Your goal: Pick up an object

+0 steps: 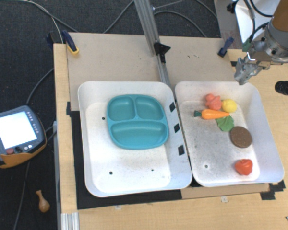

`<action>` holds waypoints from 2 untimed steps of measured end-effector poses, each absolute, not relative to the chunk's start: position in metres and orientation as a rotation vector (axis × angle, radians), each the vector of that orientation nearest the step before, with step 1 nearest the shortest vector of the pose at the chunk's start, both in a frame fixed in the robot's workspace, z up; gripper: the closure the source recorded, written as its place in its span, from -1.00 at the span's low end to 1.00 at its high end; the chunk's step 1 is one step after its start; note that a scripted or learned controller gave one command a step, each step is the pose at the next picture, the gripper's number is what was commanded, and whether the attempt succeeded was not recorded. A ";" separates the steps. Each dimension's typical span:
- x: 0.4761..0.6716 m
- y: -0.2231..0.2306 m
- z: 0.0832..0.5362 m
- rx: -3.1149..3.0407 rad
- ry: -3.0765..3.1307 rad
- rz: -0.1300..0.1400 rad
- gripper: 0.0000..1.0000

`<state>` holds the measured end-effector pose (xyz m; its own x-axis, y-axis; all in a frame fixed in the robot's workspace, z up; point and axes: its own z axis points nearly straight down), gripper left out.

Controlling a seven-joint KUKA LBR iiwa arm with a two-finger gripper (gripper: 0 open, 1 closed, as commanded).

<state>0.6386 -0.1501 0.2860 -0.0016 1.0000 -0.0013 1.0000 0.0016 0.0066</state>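
From my seat the left bin (93, 176) carries just the teal divided plate (136, 120), lying flat toward its far half with its three compartments bare; I read it as a place to set things down, not a thing to lift, since its broad, low shape gives two fingers little to close on. A row of black tabs (176, 127) runs along the seam where the two bins meet. All the likely targets lie in the right bin (266, 143), gathered toward its far right side: a pink piece (212, 101) touching a yellow one (229, 105), an orange carrot (214, 114) lying crosswise just near of them, a green leafy bit (225, 123) beside the carrot's right end, then a brown disc (241, 136) and, well apart toward the near right corner, a red tomato-like piece (244, 166). I judge the red one the easiest pick, as it stands alone with room around it, while the far cluster is crowded. The gripper (243, 74) hangs above the far rim of the right bin, off the bench surface, pointing down with nothing between its fingers; I cannot tell how wide they are set. The arm slants in from the far right, its orange band (284, 14) at the frame's edge, wrist above the bare bench (115, 56).
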 end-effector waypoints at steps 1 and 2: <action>0.622 -0.093 0.277 2.218 2.230 0.000 1.00; 0.618 -0.032 0.274 2.216 2.232 0.002 1.00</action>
<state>0.6181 -0.0318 0.2745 -0.0075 1.0000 0.0033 1.0000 0.0075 -0.0015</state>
